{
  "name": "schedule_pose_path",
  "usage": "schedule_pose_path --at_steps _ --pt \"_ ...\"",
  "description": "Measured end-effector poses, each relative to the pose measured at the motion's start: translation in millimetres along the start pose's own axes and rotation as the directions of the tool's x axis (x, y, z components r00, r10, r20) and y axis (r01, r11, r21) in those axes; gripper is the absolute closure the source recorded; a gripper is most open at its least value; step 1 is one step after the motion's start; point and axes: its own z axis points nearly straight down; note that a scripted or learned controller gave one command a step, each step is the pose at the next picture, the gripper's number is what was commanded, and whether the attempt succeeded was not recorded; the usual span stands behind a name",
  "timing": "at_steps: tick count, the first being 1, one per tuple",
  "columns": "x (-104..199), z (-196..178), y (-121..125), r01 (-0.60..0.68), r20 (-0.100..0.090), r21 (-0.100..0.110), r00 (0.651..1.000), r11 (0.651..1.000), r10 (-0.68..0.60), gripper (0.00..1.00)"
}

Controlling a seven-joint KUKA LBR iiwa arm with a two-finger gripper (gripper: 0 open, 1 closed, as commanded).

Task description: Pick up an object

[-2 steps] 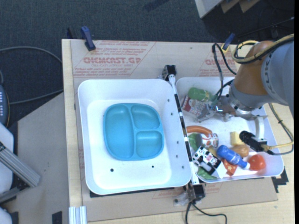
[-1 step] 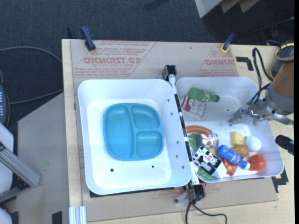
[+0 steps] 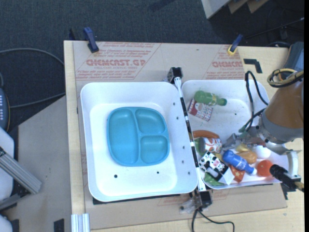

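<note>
Low in the right bin (image 3: 231, 88), my pincer (image 3: 241, 141) hangs over the crowded blue bottle (image 3: 237, 161); its opening I cannot tell, so neighbours may block a clean grasp.

Counter on a dark carpeted floor

The pale wooden counter (image 3: 72, 129) is topped with a brown board printed in red letters (image 3: 116, 62), clamped at its far edge by a blue clip (image 3: 90, 39). Dark grey carpet (image 3: 120, 8) surrounds it; a grey cable (image 3: 29, 54) curves across the floor at left.
</note>
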Motion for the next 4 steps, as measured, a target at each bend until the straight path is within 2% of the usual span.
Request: schedule_pose_path --at_steps 1,4 --pt "0 -10 1 -0.002 0.002 -0.004 1.000 1.000 0.002 1.00" --pt "0 -40 2 -0.003 0.004 -0.010 1.000 1.000 0.003 1.00"
